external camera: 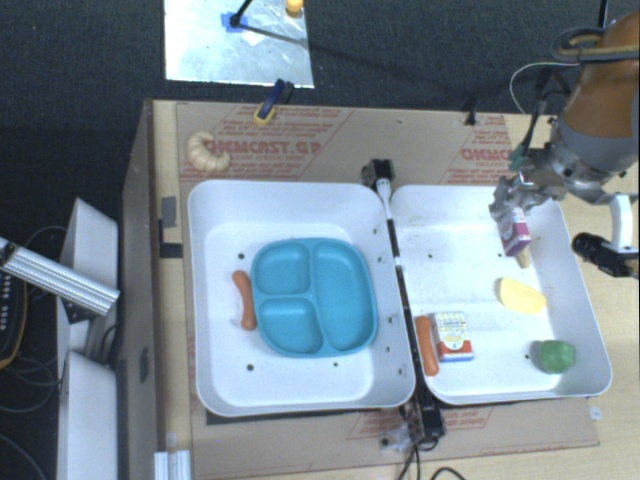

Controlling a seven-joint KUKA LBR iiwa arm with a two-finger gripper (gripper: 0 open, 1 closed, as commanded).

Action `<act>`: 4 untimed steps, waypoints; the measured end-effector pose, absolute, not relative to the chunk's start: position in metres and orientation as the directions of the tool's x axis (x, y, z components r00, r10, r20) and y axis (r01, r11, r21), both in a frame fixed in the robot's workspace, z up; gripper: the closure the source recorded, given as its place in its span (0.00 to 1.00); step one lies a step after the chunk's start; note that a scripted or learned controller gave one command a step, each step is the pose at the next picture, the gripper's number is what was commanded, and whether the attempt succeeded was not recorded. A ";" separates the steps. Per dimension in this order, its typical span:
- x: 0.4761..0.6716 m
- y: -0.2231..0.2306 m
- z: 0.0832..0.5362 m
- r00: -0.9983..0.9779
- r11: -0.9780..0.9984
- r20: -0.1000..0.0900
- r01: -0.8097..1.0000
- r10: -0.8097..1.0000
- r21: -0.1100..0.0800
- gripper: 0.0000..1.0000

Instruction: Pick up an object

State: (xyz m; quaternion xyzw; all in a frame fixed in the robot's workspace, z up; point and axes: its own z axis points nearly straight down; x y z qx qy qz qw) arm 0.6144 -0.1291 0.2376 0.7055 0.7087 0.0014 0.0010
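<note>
A: Item one, the jaws point(517, 218). Position?

B: Over the far right part of the right bin point(470, 388), hanging from the grey arm point(590, 118). A small pink-and-white bottle point(519, 238) shows between the fingers, its lower end pointing down toward the bin floor. The jaws look narrow, closed on that bottle, which appears to be lifted clear, though the slant of the view leaves that uncertain.

A: Items below and near the jaws?

B: Just nearer the camera than the jaws, a pale yellow piece, perhaps a lemon slice or chip point(521, 296). Further on the same side, near the bin's front corner, a green round object point(552, 355). To the left and toward the front, a small red-and-white carton point(453, 334) with an orange sausage point(427, 344) just beside it.

A: Items well apart from the jaws?

B: Far to the left, the left bin point(230, 388) holds a blue divided plate point(313, 296) and a second orange sausage point(244, 300) beside its left edge.

A: Risks, in your judgement?

B: The bottle appears pinched near its top and hangs slightly tilted. A smooth, narrow body could slide out during a lift or a quick swing. If it drops, it may land on the yellow piece or bounce off the bin's right wall and onto the table point(300, 143).
</note>
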 end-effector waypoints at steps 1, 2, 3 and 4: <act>0.614 -0.130 0.237 -0.004 0.004 0.000 1.000 1.000 0.002 0.00; 0.600 -0.092 0.116 -0.003 0.003 0.001 1.000 1.000 -0.002 0.00; 0.614 -0.098 0.084 -0.003 0.003 0.000 1.000 1.000 0.001 0.00; 0.615 -0.098 0.095 -0.005 0.005 0.000 1.000 1.000 0.003 1.00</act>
